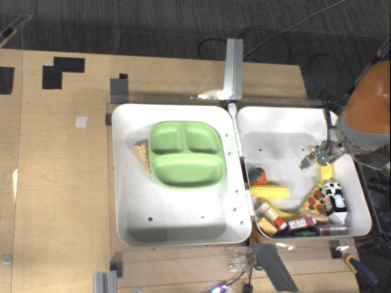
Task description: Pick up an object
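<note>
My gripper [314,159] hangs over the right bin [275,133], near its right wall, and is open with nothing between its fingers. Just below it lies a yellow banana [327,174]. Further down are a black-and-white toy [335,200] and a yellow-and-red piece [314,204]. A yellow corn cob [270,192] and a small orange-and-green item [259,176] lie by the bin's left wall. Several small packets [287,223] crowd the bin's front edge. The grey arm with its orange band [369,99] comes in from the right.
The left bin [131,212] holds a green divided plate [185,153] with a tan object [142,155] poking out at its left side. A metal post [234,66] stands behind the divider between the bins. Bare white floor shows in the right bin's back half.
</note>
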`<move>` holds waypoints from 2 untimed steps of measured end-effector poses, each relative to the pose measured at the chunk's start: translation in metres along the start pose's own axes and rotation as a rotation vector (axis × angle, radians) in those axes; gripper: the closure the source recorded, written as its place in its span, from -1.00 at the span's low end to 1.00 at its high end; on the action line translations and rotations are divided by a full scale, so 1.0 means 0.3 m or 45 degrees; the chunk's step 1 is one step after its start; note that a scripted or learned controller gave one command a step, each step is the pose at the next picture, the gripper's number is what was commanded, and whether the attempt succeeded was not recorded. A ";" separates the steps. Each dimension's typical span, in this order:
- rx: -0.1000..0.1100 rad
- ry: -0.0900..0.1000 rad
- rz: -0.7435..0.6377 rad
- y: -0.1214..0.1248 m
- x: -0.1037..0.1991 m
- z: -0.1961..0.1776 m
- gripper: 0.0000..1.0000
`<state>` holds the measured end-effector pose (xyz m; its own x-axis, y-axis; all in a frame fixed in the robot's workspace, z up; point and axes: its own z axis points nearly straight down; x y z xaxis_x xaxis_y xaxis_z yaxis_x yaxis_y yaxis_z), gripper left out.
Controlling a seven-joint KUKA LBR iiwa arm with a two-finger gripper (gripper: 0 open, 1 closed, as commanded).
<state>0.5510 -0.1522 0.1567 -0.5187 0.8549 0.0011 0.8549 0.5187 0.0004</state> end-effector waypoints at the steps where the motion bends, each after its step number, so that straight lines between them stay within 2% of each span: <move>1: 0.003 0.000 0.292 0.157 0.188 -0.081 1.00; 2: 0.003 0.001 0.292 0.157 0.188 -0.081 -1.00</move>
<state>0.5619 -0.0797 0.1811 -0.3107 0.9505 0.0014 0.9505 0.3107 -0.0020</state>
